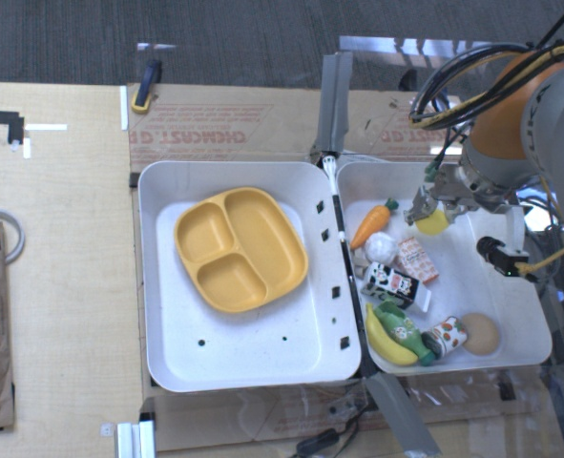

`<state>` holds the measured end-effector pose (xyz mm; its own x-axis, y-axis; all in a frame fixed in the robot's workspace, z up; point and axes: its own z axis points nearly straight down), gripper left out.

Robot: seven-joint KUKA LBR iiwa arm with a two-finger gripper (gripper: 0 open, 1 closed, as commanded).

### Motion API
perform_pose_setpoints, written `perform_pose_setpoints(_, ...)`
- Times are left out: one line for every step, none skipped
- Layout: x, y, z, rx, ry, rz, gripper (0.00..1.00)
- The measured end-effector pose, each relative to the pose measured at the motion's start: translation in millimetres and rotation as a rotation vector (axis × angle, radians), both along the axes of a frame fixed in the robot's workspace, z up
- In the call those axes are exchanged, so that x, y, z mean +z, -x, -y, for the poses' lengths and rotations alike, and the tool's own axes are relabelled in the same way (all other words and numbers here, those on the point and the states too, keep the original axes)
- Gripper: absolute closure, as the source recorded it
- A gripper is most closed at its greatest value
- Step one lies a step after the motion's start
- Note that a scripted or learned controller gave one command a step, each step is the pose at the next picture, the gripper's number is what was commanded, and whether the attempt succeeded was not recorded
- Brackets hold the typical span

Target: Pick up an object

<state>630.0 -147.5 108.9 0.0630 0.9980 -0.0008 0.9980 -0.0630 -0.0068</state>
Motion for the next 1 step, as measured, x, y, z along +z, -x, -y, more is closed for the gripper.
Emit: perform_pose_setpoints(83.9,15.8,-75.3,0.122,0.000,0.002,1.00)
